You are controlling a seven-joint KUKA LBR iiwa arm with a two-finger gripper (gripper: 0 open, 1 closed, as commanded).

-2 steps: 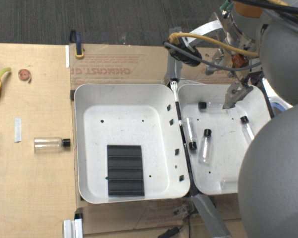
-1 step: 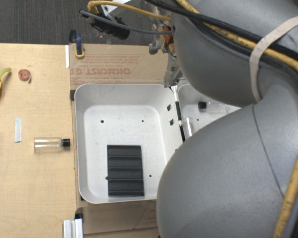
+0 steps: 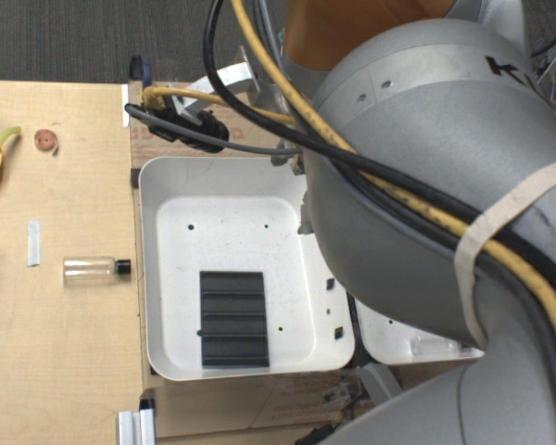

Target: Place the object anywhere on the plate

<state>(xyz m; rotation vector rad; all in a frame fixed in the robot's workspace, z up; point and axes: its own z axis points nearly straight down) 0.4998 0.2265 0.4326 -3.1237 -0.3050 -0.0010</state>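
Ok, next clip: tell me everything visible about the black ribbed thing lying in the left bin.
The black ribbed block is a flat, dark rectangle with four raised bands running across it, matte like rubber or plastic. It lies flat on the floor of the left white bin, near the bin's front edge and slightly left of centre, its long side running front to back. Nothing else touches it; the grey arm looms to its right, above the bins.

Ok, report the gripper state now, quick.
Gripper: cannot be told. The grey arm covers the right bin; the left bin holds a black ribbed block.
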